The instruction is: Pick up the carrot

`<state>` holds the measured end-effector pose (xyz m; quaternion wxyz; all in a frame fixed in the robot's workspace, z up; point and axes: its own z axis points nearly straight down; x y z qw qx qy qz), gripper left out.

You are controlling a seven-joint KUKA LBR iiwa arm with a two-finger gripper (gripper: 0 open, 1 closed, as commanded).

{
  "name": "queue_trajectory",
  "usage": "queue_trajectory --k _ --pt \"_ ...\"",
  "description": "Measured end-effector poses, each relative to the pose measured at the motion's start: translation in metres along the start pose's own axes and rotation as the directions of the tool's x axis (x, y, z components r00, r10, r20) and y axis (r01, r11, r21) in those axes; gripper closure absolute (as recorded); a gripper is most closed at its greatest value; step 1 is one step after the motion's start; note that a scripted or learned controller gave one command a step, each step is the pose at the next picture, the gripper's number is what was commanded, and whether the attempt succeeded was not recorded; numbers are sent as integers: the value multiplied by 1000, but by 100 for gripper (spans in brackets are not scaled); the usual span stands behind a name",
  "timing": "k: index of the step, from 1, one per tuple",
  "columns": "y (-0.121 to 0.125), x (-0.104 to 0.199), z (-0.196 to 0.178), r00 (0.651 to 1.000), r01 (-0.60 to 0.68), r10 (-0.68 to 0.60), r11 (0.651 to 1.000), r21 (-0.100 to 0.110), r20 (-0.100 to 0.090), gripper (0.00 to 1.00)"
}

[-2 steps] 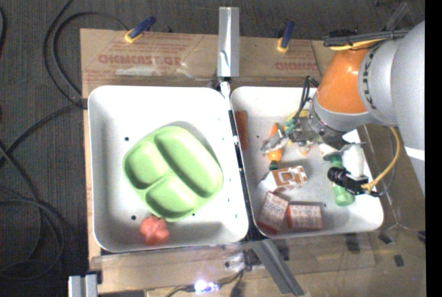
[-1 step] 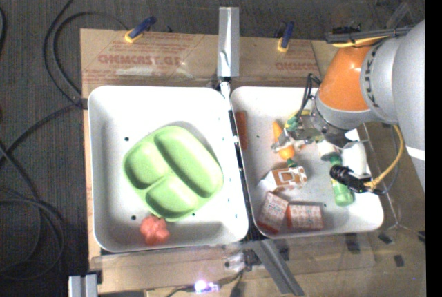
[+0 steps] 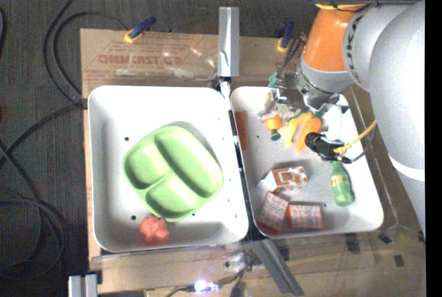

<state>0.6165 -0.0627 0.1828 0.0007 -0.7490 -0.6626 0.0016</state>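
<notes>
Grey with its orange band, the arm comes in from the upper right of the frame and reaches down over the upper part of the right bin. Its pincer hangs low at the bin's upper left, just above a small orange piece with a green end, which looks to be the carrot. The tip is crowded by cables and metal parts, so how wide it stands cannot be told, nor whether it touches the carrot; nothing can be seen held in it.

Counted in the right bin: one carrot, one yellow piece just to its right, one reddish stick-shaped piece along the left wall, one green bottle at the right side, and three brown packets toward the lower middle, two of them side by side at the lower edge.

Counted in the left bin: one green divided plate at the centre, and one pinkish-red lump at the lower edge, just below the plate
</notes>
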Motion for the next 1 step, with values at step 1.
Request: queue_trajectory --k 1 --pt "-4 48 0 981 196 -196 981 1 1 100"
